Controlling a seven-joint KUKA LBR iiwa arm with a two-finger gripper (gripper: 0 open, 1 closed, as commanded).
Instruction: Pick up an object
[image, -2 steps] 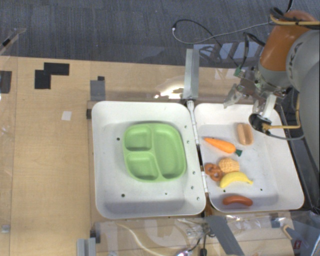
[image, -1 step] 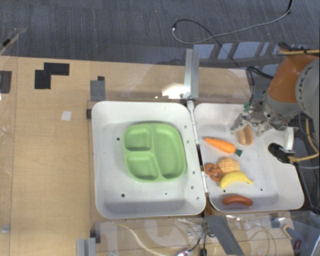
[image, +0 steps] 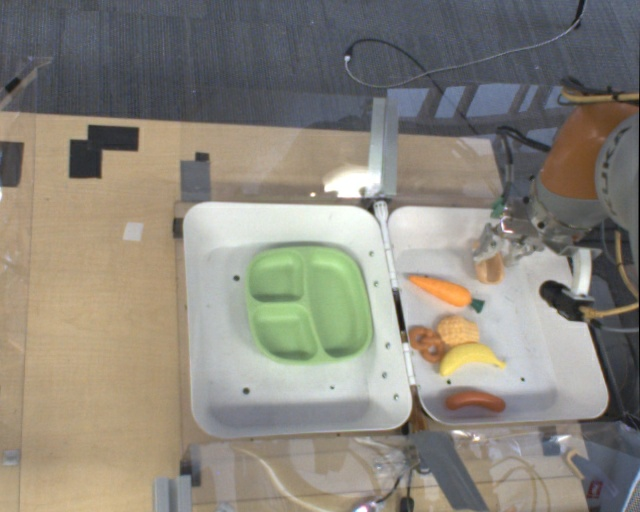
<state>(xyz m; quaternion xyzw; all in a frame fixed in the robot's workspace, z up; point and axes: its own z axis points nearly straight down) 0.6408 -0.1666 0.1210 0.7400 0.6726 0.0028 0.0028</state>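
Target object: we take the small tan block (image: 488, 268) in the upper part of the right bin (image: 570, 400) as the thing being gone for, since it lies directly beneath the gripper (image: 497, 243); what it is exactly we cannot make out.
Gripper: it sits low over the tan block at the upper right of the frame, its fingers pointing down toward the block's top; we cannot tell whether they are spread or pressed together, nor whether the block is between them.
Arm: the grey arm with its orange band (image: 580, 160) reaches in from the right edge of the frame.
Other items in the right bin: a carrot (image: 440, 290) lies just below and left of the block; lower down sit a pretzel (image: 427, 343), a yellowish corn-like piece (image: 458, 329), a banana (image: 472, 360) and a sausage (image: 475, 402) near the bottom edge.
Left bin: the left bin (image: 215, 390) holds a green divided tray (image: 305, 303) at the centre of the frame.
Step in hand: we judge this as the descent or grasp on the tan block, with no lift made yet.
Next move: we think it calls for a firm closure on the block, then a straight rise clear of the carrot.
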